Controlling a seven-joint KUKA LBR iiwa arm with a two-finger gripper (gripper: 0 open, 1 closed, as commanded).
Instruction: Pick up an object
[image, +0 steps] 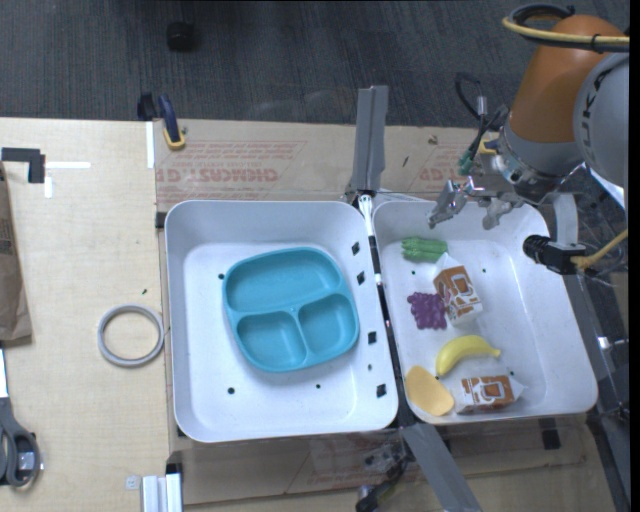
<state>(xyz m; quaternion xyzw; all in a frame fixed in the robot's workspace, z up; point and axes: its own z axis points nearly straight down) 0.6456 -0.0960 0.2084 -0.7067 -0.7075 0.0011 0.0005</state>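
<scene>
six small toy foods lie in the right shallow white bin (560, 330), and any of them would serve us. nearest the grey two-finger gripper (468, 208) is the green ridged plastic pea pod (424, 247), lying flat by the bin's far left corner. we judge it light, stiff and a little slick, so we would take it across its narrow width near the middle.

below it sit a small brown and white carton (457, 293), tilted and touching a purple bunch of toy grapes (429, 310). the carton looks light and boxy, easy to pinch on its flat sides; the lumpy grapes may slip. further down lie a curved yellow toy banana (465, 353), a pale yellow rounded toy slice (430, 392) and a second brown and white carton (489, 391), the last two near the front wall.

the left shallow white bin (190, 330) holds a turquoise plastic plate with three compartments (290, 309), all three bare.

our gripper hangs above the far rim of the right bin, its jaws spread apart with nothing between them, just beyond the pea pod.
</scene>
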